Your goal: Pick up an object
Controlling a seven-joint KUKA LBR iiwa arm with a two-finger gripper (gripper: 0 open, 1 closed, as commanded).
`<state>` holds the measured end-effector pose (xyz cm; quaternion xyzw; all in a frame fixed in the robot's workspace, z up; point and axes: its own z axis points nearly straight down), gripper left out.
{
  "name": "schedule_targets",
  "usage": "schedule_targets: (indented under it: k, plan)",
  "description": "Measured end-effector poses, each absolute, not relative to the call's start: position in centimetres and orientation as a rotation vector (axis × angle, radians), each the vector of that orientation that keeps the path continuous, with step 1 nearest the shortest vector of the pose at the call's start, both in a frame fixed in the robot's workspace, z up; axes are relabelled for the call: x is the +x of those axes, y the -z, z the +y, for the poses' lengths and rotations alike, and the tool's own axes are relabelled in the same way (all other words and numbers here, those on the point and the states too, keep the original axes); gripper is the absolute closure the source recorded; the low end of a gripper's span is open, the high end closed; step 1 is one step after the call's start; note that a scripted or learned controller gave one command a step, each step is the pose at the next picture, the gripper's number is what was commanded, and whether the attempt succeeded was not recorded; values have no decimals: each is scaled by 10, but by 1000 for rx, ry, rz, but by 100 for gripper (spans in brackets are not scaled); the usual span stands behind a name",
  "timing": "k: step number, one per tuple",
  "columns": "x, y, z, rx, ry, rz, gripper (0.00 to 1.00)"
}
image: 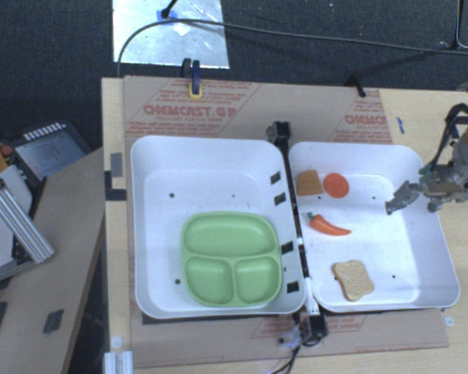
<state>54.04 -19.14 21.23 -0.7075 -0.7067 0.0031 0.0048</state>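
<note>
— Two white bins sat on the bench; where was the chilli?
— Right bin, near its left wall. Light, stiff, slick; pinch mid-body. Whether the gripper was clenched, I couldn't tell.

The end effector reaches in from the right, low and angled leftward.

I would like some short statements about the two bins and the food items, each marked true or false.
1. The green plate lies in the left bin. True.
2. The bread slice rests on the green plate. False: it lies in the right bin.
3. The orange carrot lies in the right bin. True.
4. The hand holds the red round piece. False: the piece lies apart from it, beside a tan piece.
</note>
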Motion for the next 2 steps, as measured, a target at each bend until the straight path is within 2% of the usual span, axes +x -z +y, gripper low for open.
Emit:
schedule_targets:
  k: [1, 2]
  plan:
    - [543, -220, -191, -2219, 1, -2225, 0]
    - [552, -165, -194, -2219, -1, -2223, 0]
